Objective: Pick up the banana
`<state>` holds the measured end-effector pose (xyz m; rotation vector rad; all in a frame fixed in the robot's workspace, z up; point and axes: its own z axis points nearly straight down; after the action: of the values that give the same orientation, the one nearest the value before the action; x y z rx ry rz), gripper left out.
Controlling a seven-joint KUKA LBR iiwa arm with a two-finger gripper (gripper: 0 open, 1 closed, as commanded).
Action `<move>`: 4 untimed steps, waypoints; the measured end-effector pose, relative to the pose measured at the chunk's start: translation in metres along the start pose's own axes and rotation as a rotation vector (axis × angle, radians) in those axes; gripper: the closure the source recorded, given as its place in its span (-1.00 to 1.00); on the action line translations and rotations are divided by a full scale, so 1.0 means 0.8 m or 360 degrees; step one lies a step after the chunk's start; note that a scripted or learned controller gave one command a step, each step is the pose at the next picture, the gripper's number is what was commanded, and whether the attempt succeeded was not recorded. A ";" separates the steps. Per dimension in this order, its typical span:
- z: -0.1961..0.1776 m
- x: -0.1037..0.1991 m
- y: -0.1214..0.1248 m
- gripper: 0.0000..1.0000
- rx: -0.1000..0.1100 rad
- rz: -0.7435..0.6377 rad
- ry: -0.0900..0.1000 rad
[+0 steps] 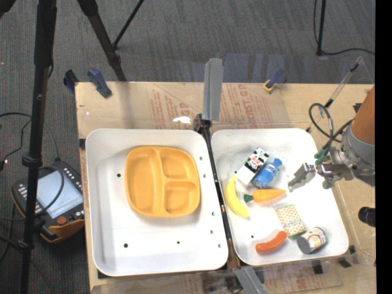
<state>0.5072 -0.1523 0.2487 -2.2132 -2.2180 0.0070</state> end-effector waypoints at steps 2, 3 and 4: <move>0.205 0.082 0.034 -1.00 -0.0008 -0.0024 -0.0007; 0.207 0.086 0.116 -1.00 -0.0001 0.0198 -0.0002; 0.208 0.075 0.022 -1.00 0.0003 0.0508 0.0000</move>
<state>0.5230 -0.0915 0.0823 -2.5370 -1.8377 0.0110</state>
